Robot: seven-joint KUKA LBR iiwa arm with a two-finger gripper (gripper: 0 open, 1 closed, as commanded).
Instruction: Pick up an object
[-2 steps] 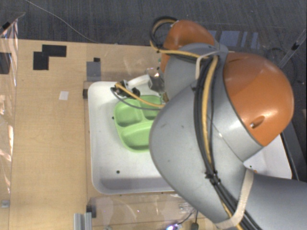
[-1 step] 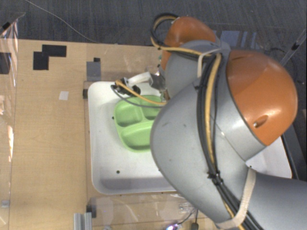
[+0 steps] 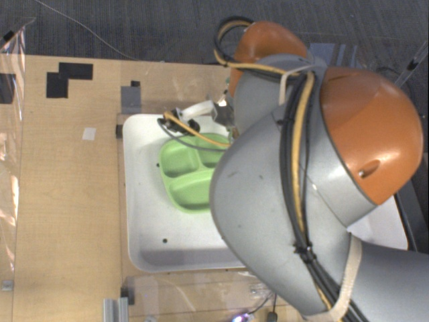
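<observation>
Reaching seems to be the step in hand: the grey and orange arm (image 3: 281, 200) is leaning in from the right over the white bin (image 3: 144, 233), and its bulk is covering most of that side of the surface (image 3: 67, 180). The hand (image 3: 222, 118) is sitting low at the far edge of the bin, just beside the upper end of a green divided tray (image 3: 191, 180). Most of it is tucked behind the wrist, so I cannot tell whether it is wide or narrow, nor whether it is touching the tray.

The tray is lying flat in the right half of the bin, showing at least 2 compartments, with its right part passing under the arm. A small dark speck (image 3: 164, 241) is lying near the bin's front, well apart from the tray.

Nothing is looking lifted yet, so the pick is probably at its early, closing-in stage. The next move is likely calling for a descent onto the tray's raised rim, since its shallow, flat form is offering little else to pinch.
</observation>
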